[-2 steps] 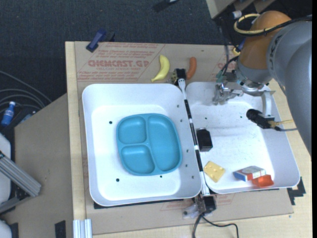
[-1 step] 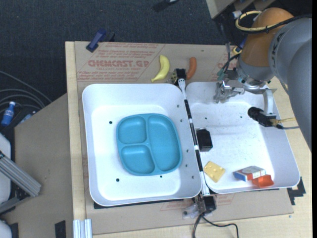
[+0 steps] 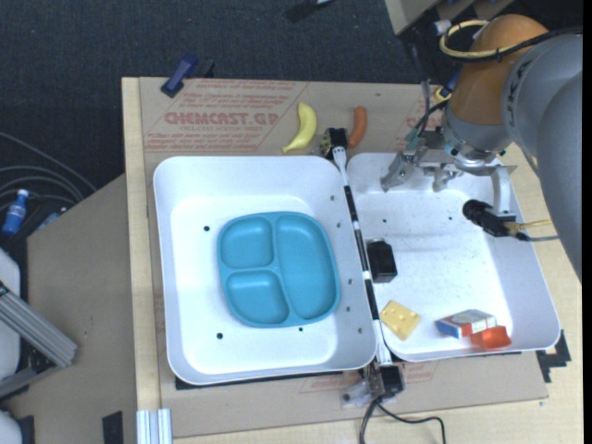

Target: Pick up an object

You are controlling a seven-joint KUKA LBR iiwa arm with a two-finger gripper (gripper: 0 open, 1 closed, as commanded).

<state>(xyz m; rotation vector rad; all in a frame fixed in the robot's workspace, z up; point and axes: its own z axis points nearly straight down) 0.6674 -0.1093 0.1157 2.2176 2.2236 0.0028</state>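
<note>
Cheese wedge (image 3: pixel 400 319) hugs bin's (image 3: pixel 518 248) near rim; seemingly open floor beyond.

The left bin (image 3: pixel 176 276) is white and shallow, and a blue divided plate (image 3: pixel 277 268) with three compartments lies flat in its middle. Beyond the bins, on the brown board (image 3: pixel 222 118) with red printed letters, a yellow banana (image 3: pixel 302 128) lies just left of an orange carrot (image 3: pixel 357 126). A blue marker (image 3: pixel 178 77) lies at the far left corner of this board. Black cables (image 3: pixel 37 169) lie on the dark floor at the left
</note>
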